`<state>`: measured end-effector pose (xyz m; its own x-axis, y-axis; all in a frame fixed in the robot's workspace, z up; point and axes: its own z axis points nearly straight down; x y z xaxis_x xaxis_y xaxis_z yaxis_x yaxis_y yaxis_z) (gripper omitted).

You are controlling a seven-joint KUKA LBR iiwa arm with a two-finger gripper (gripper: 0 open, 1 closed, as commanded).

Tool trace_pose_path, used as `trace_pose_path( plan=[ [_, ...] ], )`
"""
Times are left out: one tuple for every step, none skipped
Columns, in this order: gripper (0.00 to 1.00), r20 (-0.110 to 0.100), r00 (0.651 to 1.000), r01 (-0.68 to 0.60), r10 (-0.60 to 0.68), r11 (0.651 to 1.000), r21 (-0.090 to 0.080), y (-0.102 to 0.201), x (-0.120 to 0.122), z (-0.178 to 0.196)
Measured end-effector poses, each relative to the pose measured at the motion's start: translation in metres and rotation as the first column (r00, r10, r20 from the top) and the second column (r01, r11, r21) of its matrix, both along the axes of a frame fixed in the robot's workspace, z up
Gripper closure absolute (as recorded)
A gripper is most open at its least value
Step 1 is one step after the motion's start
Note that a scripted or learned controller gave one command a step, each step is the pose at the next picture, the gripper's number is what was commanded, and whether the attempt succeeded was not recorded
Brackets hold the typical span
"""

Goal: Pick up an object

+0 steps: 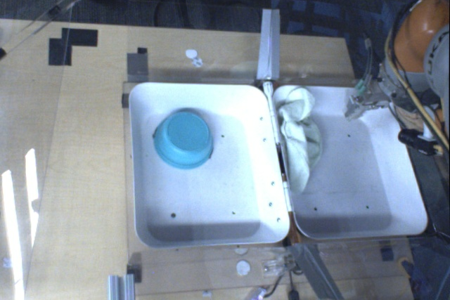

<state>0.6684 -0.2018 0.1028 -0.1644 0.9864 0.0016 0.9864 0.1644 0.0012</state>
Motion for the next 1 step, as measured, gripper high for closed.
trace_pose_path(
  plan=[
    [1.00, 0.002, 0.989, 0.146, -0.146, 0.989, -0.002, 0.0660, 0.0023, 0.0980]
  ],
)
